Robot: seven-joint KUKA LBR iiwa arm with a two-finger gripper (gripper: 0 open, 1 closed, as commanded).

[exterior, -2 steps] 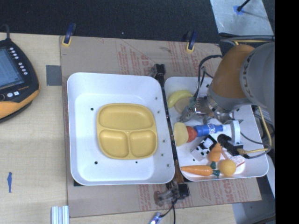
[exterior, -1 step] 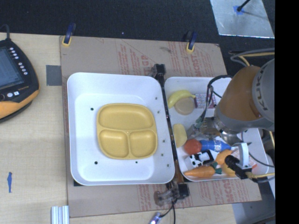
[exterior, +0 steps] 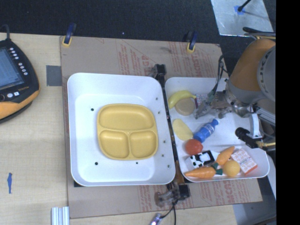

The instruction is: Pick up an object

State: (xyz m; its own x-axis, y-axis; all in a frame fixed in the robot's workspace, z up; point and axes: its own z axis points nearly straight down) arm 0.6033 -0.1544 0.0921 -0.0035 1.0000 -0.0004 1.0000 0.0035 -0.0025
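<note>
Gripper (exterior: 209, 106): we see it low in the right bin (exterior: 243, 131), just above the blue bottle (exterior: 206, 130)
Jaws: we cannot tell

From my remote station, I saw the arm (exterior: 253, 71) cut off at the frame's right; its gripper (exterior: 211, 106) was too blurred to read, partly covering the right bin's (exterior: 262, 170) far edge.
</note>
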